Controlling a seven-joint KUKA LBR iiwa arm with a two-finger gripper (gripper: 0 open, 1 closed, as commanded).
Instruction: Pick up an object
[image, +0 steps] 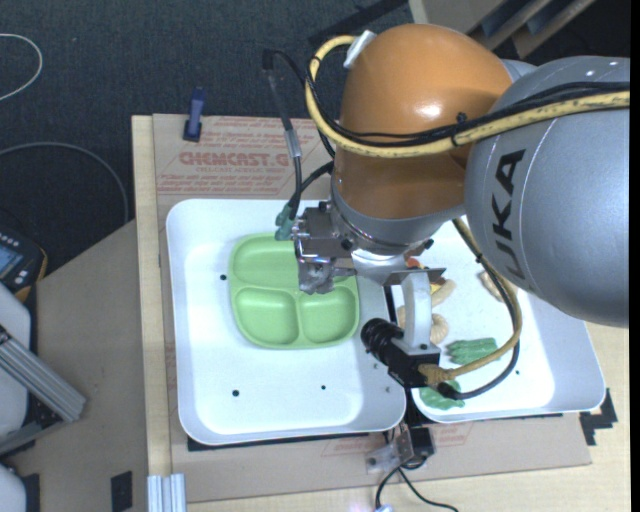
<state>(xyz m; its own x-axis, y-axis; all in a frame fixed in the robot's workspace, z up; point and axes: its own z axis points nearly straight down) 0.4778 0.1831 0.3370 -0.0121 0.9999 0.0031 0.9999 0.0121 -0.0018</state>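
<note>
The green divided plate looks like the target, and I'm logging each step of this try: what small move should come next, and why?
Probably a short, straight descent. The tool sits over the right edge of the green divided plate in the left bin, and nothing shows between its fingers. Whether it already touches the rim cannot be told, so lower gently.

light green plate (270, 300), white bins (200, 330), orange band (420, 80)

Bright, even light falls from above. A white glare spot sits on the orange band (425, 100) of the arm, and the left white bin (200, 330) is nearly washed out. Soft shadow lies under the wrist. The floor beyond the bench's far edge stays dim. Focus is fairly sharp throughout.
</note>
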